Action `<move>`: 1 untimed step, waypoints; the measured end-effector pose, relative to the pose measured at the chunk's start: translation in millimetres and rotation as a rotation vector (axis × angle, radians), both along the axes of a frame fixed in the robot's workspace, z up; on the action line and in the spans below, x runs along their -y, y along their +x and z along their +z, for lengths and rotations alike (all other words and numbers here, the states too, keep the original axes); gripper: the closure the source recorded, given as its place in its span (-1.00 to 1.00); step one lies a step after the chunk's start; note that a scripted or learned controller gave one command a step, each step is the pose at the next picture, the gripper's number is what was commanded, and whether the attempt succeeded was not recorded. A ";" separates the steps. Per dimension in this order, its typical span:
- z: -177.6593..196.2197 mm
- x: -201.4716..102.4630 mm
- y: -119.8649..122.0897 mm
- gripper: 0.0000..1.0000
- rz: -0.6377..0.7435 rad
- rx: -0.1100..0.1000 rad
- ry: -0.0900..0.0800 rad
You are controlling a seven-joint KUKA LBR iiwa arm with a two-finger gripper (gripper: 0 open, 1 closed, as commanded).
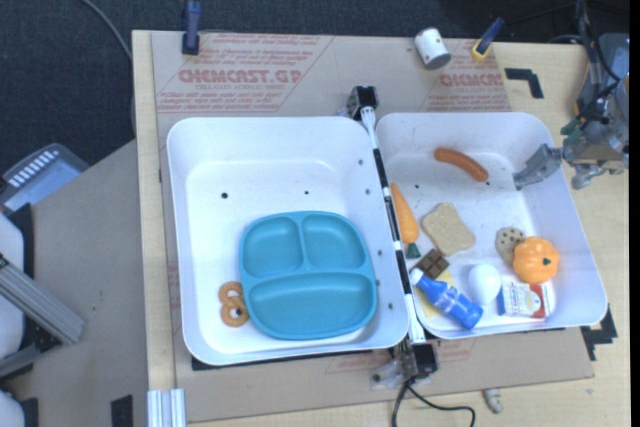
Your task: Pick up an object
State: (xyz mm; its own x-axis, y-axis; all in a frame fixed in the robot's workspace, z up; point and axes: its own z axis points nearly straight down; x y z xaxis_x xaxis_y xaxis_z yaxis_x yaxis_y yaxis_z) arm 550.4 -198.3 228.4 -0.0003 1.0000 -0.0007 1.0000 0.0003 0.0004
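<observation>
Gripper [545, 167] is coming in from the right edge, sitting over the upper right corner of the right bin [470, 125]; grey finger [535, 165] is angling down-left toward the bin floor; can't tell if it's wide or narrow from this angle, nothing visibly between the fingers.

Pick candidates are all lying in the right bin: sausage [461, 163] is sitting nearest the gripper, just left of the finger, apart from it; carrot [404, 212] is lying along the left wall; bread slice [447, 228] is resting mid-bin, just right of the carrot; cookie [509, 239] is sitting between the bread and the small orange pumpkin [535, 260]; brown block [432, 264] is sitting below the bread; blue bottle [448, 302] is lying tilted near the front wall; white egg [484, 282] is just right of it; white carton [522, 299] is lying under the pumpkin at the front right.

Left bin [250, 140] is holding a blue divided plate [307, 273], three compartments; pretzel [234, 304] is lying just left of the plate's lower corner, close to touching.
</observation>
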 end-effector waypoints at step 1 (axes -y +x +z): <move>-46.0 -15.7 7.4 -1.00 0.001 -0.002 0.001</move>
State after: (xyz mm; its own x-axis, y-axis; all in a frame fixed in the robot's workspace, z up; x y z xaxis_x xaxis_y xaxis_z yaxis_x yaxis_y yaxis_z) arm 557.8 -182.6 182.4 -0.0009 1.0000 0.0007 1.0000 0.0009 -0.0014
